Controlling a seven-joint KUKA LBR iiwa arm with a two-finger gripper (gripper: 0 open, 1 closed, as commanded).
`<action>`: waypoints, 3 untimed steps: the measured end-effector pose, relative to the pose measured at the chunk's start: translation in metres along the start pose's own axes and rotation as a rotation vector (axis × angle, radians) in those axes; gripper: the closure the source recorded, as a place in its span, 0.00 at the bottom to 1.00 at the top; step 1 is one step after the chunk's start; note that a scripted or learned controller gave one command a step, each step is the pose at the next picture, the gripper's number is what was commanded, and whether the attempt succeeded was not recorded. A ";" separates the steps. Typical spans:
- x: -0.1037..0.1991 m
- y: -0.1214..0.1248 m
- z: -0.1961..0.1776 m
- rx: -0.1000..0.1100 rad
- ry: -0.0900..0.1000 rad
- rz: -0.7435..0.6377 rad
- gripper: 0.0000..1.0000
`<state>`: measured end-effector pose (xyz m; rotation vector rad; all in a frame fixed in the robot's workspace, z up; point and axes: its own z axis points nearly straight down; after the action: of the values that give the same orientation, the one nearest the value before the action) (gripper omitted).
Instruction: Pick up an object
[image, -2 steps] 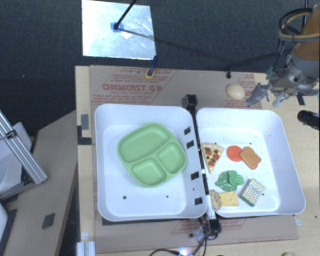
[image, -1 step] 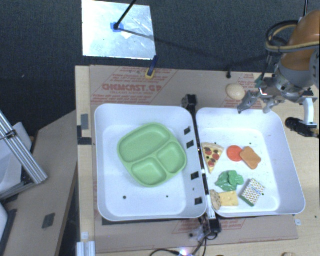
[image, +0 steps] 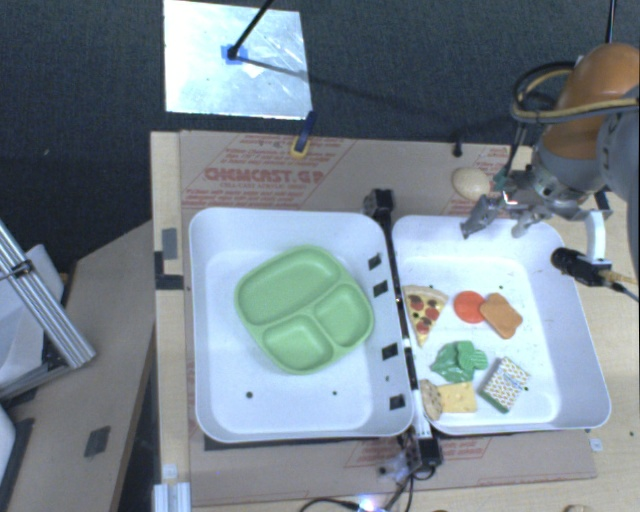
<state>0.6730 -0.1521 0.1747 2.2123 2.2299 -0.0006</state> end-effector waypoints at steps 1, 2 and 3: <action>-0.006 0.003 0.059 0.001 0.000 0.005 0.00; -0.006 0.004 0.090 -0.002 -0.001 0.000 0.00; -0.006 0.005 0.078 -0.006 -0.002 -0.001 1.00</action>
<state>0.6779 -0.1582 0.0967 2.2071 2.2275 0.0036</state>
